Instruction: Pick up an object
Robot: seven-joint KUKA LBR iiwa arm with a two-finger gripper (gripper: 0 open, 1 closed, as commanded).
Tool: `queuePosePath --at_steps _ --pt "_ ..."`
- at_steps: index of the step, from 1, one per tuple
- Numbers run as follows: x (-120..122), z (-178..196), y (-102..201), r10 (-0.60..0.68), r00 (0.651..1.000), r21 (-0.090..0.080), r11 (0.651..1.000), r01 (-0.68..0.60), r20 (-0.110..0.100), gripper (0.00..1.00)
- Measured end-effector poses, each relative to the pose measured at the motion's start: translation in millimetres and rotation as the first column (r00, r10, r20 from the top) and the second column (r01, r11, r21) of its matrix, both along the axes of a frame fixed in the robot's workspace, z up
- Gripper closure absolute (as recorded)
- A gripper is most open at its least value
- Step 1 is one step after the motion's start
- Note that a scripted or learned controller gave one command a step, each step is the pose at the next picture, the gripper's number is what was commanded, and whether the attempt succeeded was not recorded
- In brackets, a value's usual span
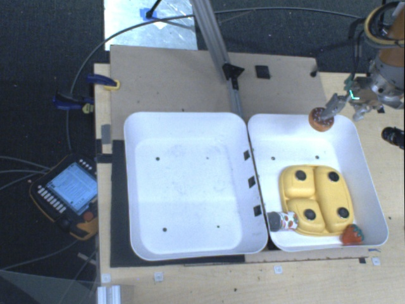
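My gripper (324, 113) reaches in from the upper right, over the back rim of the right bin (367, 170). It is shut on a small round brown and orange object (320, 121), which hangs at the fingertips above the bin's back edge. In the right bin lie a yellow block with four dark holes (316, 199), a red strawberry (352, 234) at the front right corner, and a small grey and white can (281, 221) on its side by the front left corner.
The left bin (136, 170) sits beside the right one, joined by black clips along the shared wall. A metal pole (212, 27) slants across the back of the bench. A handheld pendant (66, 192) lies off the bench to the left.
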State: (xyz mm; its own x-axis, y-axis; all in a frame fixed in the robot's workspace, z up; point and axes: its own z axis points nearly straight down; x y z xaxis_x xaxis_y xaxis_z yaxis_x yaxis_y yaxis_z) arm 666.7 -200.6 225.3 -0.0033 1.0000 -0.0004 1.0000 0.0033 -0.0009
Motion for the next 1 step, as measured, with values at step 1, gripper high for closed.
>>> queuePosePath --at_steps 1 --pt "0.9 2.0 0.1 0.001 1.0 -0.001 1.0 -0.001 0.004 0.0"
